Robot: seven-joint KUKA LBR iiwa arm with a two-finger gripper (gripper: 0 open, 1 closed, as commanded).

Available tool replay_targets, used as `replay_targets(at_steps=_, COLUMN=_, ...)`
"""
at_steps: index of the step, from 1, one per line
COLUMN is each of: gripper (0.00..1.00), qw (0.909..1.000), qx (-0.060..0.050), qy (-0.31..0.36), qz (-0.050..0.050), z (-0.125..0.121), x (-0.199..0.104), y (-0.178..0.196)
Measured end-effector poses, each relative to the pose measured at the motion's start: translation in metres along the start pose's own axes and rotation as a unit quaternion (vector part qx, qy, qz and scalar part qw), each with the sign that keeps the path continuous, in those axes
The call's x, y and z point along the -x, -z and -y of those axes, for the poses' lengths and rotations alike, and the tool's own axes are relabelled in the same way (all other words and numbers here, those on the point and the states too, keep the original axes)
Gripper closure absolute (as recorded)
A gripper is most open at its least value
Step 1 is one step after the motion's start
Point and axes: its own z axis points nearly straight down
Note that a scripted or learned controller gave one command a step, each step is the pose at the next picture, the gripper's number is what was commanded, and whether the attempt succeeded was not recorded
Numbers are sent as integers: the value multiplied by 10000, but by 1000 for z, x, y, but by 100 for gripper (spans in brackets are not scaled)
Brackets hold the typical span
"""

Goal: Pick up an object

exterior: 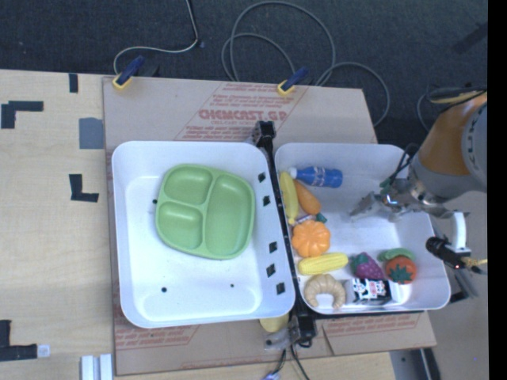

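Camera view shows toy food crowded in the right bin (412, 158), mostly along its left and near sides. A blue bottle (318, 176) lies on its side near the far left corner. Just below it a banana (287, 197) runs along the left wall, with a carrot (307, 199) touching it on the right. A pumpkin (310, 238) sits under those, and a corn cob (322, 264) lies crosswise just beneath the pumpkin. A croissant (325, 291) rests at the near edge, beside a black-and-white carton (370, 290). Purple grapes (365, 265) lie just above the carton, and a strawberry (400, 267) with a green top sits to their right.

The gripper (366, 206) hangs over the bare middle of the right bin, apart from every toy, its two fingers seemingly spread a little and pinching nothing, though they are small and blurred. The arm (447, 161) comes in over the bin's right rim, its orange band above the wrist.

The left bin (131, 291) holds a green divided plate (205, 210), lying flat toward its far side. Both bins sit on a cardboard sheet (238, 113) held by two blue-and-yellow clamps (127, 74) at its far edge, with cables (269, 30) looping on the dark floor beyond
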Motion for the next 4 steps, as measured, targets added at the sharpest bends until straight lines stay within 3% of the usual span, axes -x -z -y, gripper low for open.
replay_targets(at_steps=1, gripper=0, qw=9997, qx=-230, qy=95, qz=10, z=-85, x=0, y=-5)
replay_targets(at_steps=2, gripper=0, qw=10000, qx=20, qy=88, qz=-35, z=-94, x=-114, y=63)
replay_targets(at_steps=3, gripper=0, qw=10000, qx=-41, qy=47, qz=-23, z=-66, x=-136, y=38)
replay_targets(at_steps=4, gripper=0, qw=10000, qx=33, qy=33, qz=-53, z=-63, x=-134, y=5)
